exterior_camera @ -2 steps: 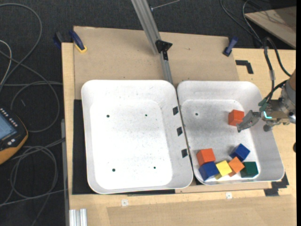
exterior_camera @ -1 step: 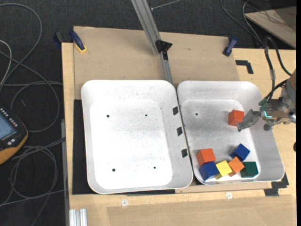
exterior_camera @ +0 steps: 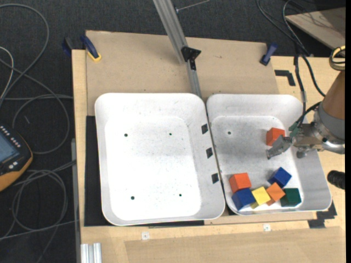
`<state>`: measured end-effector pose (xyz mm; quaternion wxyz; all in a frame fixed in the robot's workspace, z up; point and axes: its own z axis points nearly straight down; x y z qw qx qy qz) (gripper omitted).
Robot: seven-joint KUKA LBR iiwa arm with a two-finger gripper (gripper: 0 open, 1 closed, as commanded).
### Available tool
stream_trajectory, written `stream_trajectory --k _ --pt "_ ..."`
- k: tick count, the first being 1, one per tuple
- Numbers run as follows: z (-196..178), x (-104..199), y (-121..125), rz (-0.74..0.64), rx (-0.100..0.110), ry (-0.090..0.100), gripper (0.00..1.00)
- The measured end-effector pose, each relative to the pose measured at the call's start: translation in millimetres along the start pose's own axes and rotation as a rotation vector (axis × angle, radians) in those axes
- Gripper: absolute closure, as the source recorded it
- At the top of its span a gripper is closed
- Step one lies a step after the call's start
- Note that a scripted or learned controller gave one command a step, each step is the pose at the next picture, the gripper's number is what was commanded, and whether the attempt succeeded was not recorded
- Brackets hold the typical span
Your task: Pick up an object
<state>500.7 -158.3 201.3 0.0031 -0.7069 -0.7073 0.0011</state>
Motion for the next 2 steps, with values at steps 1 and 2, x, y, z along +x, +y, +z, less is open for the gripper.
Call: stream_trajectory --k 1,2 --pt "60 1 7 0.0 0.001 0.001 0.0" --pt "105 2 6 0.001 0.0 0.0 0.0"
